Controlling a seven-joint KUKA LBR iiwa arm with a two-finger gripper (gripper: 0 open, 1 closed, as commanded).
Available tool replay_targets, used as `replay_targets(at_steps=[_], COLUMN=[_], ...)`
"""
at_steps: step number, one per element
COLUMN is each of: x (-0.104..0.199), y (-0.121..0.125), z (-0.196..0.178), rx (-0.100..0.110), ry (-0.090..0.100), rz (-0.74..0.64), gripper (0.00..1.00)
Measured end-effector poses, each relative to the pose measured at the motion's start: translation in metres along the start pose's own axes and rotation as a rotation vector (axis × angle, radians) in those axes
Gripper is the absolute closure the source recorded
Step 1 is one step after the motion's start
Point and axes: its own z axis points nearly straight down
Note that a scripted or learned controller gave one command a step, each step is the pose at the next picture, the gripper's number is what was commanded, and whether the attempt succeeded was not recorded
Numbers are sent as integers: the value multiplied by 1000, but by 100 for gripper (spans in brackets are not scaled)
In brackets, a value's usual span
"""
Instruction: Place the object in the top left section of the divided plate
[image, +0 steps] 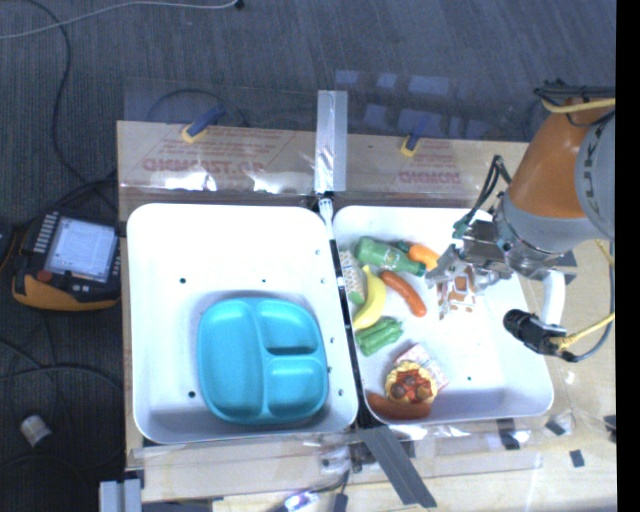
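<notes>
Divided plate (262, 362), blue, lower centre-left in left bin (160, 260); gripper (462, 285) over right bin's toy food, fingers' state cannot be told.

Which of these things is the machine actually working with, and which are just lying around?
Part of the job:
- blue divided plate in the left bin
- toy foods in the right bin, such as the banana and red sausage
- the arm's tool

Just lying about:
- handheld screen unit on the floor
- cables
</notes>
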Motion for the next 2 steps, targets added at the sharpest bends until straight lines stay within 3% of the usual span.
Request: replay_targets(at_steps=[1,2], x=[48,124], y=[-77,-91], z=[24,33], rx=[4,3], ry=[4,4], rz=[53,-13], gripper=[100,100])
